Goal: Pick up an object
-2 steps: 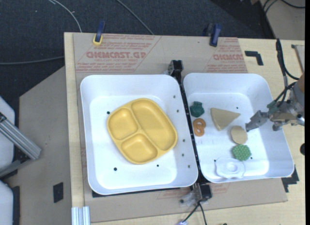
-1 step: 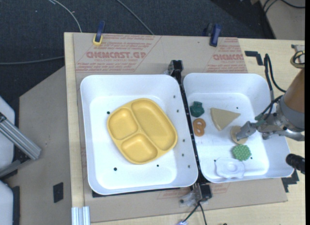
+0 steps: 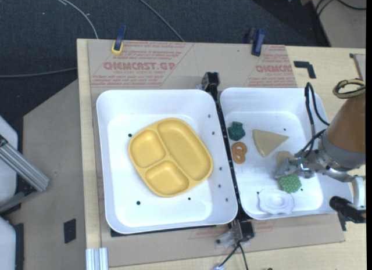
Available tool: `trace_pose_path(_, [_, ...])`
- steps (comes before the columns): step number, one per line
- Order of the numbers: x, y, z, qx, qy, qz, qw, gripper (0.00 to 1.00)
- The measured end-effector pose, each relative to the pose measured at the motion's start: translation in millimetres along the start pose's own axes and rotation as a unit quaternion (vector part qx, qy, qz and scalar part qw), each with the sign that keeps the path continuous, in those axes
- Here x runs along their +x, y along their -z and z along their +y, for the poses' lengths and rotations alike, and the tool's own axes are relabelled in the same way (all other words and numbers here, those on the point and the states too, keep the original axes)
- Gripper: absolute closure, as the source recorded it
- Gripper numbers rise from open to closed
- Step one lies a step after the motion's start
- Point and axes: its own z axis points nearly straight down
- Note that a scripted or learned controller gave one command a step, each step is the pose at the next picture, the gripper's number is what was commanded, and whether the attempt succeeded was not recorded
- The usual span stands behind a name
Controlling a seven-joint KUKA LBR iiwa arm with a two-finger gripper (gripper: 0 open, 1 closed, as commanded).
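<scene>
The table carries two shallow white bins side by side, and the arm reaches in over the right one from the right edge of the view. The left bin holds a yellow divided plate, lying flat near its middle. The right bin holds the smaller things: a tan wedge toward the back, a white lump near the front wall, a green ball just behind that lump, an orange ring by the left wall, and a dark green piece just behind the ring. The end effector hangs low in the right bin, directly above or touching the green ball, with a small tan bit just beside it; whether it is released or clenched cannot be told from this angle. The step in hand looks like the reach and descent onto an object, most likely the green ball, and nothing appears lifted yet. The next move probably calls for settling squarely around the ball without nudging it toward the white lump, clamping firmly, then rising straight up clear of the bin wall.
</scene>
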Motion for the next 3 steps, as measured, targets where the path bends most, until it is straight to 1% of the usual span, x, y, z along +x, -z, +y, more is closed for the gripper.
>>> trace_pose_path(1, [-1,13,2,-0.004,0.0,-0.002,1.0,1.0])
trace_pose_path(2, [-8,73,7,-0.007,0.001,-0.003,1.0,1.0])
trace_pose_path(3, [-9,127,9,-0.007,0.001,-0.003,1.0,1.0])
